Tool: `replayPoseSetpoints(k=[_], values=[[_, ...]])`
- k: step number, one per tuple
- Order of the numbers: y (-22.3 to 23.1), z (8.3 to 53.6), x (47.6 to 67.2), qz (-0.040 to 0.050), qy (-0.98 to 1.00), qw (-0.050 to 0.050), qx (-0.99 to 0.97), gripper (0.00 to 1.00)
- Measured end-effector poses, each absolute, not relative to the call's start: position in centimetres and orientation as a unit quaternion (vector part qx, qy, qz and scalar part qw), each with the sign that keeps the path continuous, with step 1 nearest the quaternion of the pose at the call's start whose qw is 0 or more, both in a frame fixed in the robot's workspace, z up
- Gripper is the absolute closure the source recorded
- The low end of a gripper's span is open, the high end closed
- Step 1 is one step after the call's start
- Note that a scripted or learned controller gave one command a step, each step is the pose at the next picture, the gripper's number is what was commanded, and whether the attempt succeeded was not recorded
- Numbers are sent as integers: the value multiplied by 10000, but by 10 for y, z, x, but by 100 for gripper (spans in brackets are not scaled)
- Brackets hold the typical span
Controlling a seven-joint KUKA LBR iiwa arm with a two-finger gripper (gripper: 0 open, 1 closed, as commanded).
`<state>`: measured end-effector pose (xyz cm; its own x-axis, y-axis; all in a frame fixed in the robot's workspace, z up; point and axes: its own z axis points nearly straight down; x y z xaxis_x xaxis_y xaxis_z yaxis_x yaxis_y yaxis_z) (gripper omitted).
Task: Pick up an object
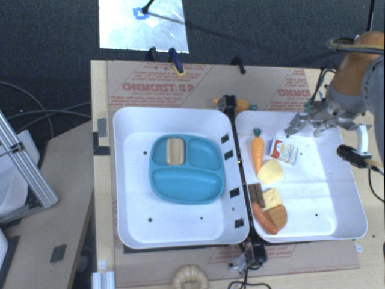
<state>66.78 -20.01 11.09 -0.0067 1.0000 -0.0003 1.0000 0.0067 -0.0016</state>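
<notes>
My gripper (307,127) hovers over the far right corner of the right bin (337,221), fingers spread and nothing between them. Just left of it and lower lies a small white packet (284,151) with red and blue print. An orange carrot (257,151) lies along the bin's left side, with a pale yellow round fruit (270,172) below it. Nearer the front sit a brown chocolate piece (256,194), a yellow cheese block (272,198), and orange-brown food pieces (272,217).
The left bin (135,221) holds a blue divided plate (187,179) with a tan bread slice (175,151) in its upper left compartment. A beige ring (191,277) lies on the bench in front of the bins. A yellow item (241,105) sits behind the divider.
</notes>
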Motion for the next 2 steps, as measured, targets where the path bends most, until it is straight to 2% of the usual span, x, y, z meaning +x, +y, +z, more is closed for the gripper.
replayPoseSetpoints(k=[1,2], values=[[-199,84,669,0,-7098,-11,-7044,0],[-200,98,670,-13,-7103,-42,-7039,100]])
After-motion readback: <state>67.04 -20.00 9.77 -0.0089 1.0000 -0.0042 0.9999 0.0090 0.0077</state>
